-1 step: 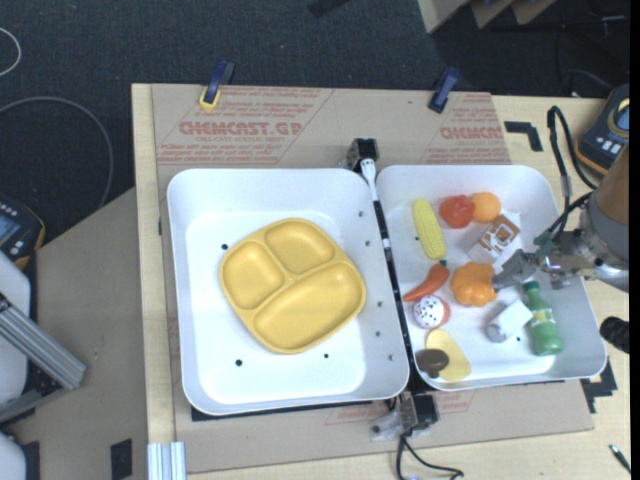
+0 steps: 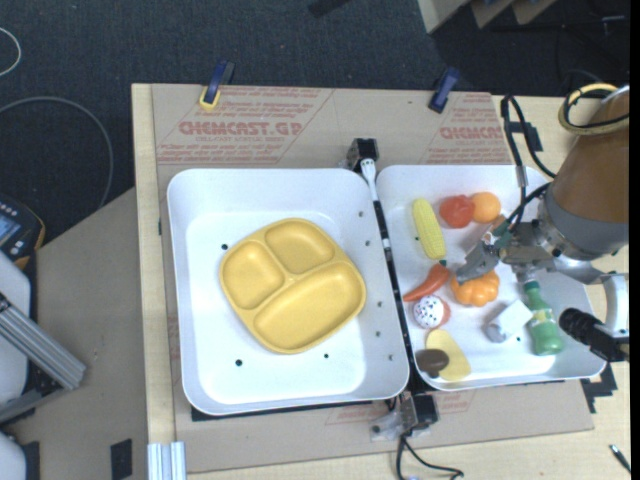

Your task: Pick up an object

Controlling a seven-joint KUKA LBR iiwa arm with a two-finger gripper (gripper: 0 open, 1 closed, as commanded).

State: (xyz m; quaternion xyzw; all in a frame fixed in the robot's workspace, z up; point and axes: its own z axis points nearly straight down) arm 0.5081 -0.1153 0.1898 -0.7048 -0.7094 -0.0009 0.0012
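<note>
A grey KUKA arm (image 2: pixel 590 203) with an orange band reaches in from the right over the right-hand white bin (image 2: pixel 395 193), its gripper (image 2: pixel 480 261) low among a scatter of toy foods; whether its fingers are parted or closed cannot be told from this angle, and nothing is seen held between them. Well to the gripper's left, the left-hand white bin (image 2: pixel 190 268) holds a yellow divided plate (image 2: pixel 290 283) lying flat near its middle. Just left of the gripper and farther from the camera lies a yellow corn cob (image 2: pixel 428 228), set lengthwise. Directly under and just on the camera's side of the gripper sits a small orange pumpkin (image 2: pixel 476 288), close enough that contact cannot be ruled in or out. To the gripper's right, nearer the camera, lies a green bottle (image 2: pixel 542 328). An orange carrot (image 2: pixel 427 282) lies slanted just to the gripper's left. Beyond the gripper, toward the far wall, a red tomato (image 2: pixel 456 210) and an orange fruit (image 2: pixel 485 206) sit side by side. A white dotted ball (image 2: pixel 430 313) rests left of the pumpkin, and a brown-and-yellow piece (image 2: pixel 440 358) lies nearest the front rim.
</note>
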